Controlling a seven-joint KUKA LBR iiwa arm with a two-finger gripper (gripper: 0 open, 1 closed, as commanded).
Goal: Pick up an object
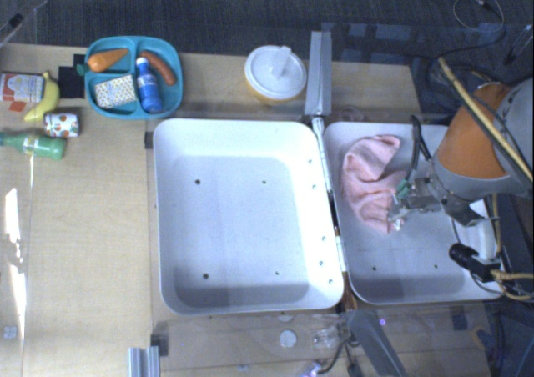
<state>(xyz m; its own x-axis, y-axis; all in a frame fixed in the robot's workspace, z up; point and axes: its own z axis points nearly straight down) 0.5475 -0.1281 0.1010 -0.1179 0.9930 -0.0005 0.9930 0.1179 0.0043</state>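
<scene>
A crumpled pink cloth (370, 177) lies in the right bin (417, 271), against its left half. My gripper (401, 203) reaches in from the right and sits low at the cloth's right edge, its tips touching or just over the fabric. The orange-banded wrist (471, 150) rises behind it. Whether any cloth is between the tips is not visible.
The left bin (242, 217) lies beside the right one, with a metal divider (317, 75) at the back between them. On the bench's far left stand a blue tray (133, 75) of toy food, a white lidded cup (275, 72), a banana (43, 98) and a green bottle (33, 145).
</scene>
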